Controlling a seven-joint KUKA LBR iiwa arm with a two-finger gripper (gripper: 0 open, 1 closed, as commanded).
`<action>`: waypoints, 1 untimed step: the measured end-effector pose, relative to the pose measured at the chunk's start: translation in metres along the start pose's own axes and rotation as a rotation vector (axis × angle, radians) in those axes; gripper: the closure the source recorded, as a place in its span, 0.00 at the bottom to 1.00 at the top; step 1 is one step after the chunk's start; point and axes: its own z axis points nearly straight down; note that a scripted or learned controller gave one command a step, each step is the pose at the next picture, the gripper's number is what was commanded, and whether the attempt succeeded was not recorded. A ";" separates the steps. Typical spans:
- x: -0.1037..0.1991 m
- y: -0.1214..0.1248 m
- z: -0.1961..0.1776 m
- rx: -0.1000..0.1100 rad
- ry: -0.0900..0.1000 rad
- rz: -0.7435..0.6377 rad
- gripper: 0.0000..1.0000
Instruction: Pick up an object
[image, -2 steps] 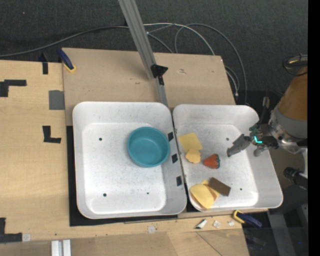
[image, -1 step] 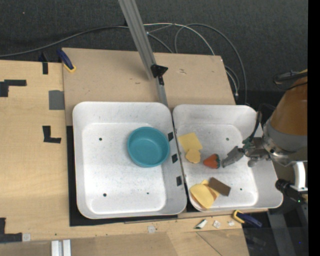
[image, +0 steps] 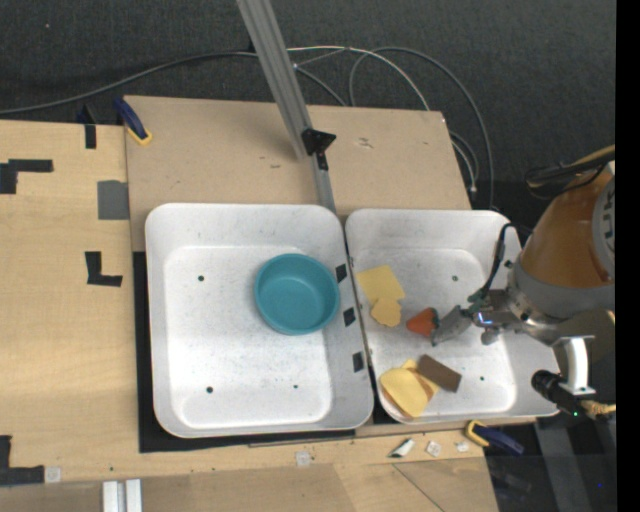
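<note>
Bench (image: 230, 150) of pale wood is seen from above, bearing two shallow white bins side by side. Left bin (image: 180, 330) is occupied by a teal bowl (image: 296, 292), set upright near its right wall. Right bin (image: 440, 240) is entered from the right by the grey arm with its orange band (image: 565, 245). Gripper (image: 450, 326) is lowered near the bin floor, just right of a small red object (image: 422, 321); whether the two touch, and whether the jaws are apart or together, cannot be told. Yellow pieces (image: 380, 292) are laid left of the red object. Nearer the front wall, a brown block (image: 438, 373) is rested against a yellow wedge (image: 404, 390).
</note>
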 end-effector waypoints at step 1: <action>0.000 0.001 0.050 -0.006 -0.002 0.000 0.00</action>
